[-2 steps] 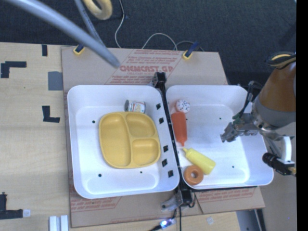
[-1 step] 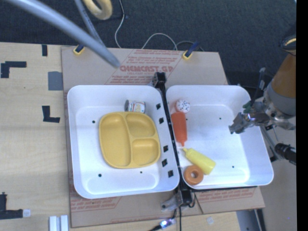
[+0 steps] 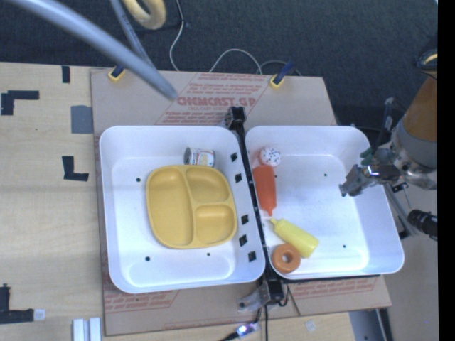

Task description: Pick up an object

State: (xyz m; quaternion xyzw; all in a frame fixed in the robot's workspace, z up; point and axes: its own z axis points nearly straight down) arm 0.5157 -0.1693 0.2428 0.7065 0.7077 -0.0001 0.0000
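Showing one moment over the two bins, no object lifted yet.
Left bin (image 3: 114, 190): a yellow divided plate (image 3: 190, 206) is seen lying flat in the middle, and a small tin (image 3: 200, 156) with an unreadable label is seen just beyond its far edge.
Writing: "CHEMCAST GP" is read in red print on the brown board (image 3: 213, 94) under the bins; further red print at the board's near edge is too small to be read.
Right bin (image 3: 355, 212): four candidates are gathered along the left wall: a white spotted ball (image 3: 269, 155), an orange carrot-shaped piece (image 3: 265, 187) just beside it, a yellow bottle (image 3: 294, 236) lying on its side, and an orange ring (image 3: 287, 258) touching the bottle's near end.
Gripper (image 3: 353, 184): it is held low at the right bin's right wall, well apart from all four items; whether the claw is released or clenched cannot be told, and nothing is seen in it.
Step in hand: the approach is judged to be under way, with no target yet reached.
Next move: a traverse leftward across the bin is called for, then a descent onto one item; the carrot-shaped piece is judged to offer the clearest grasp.
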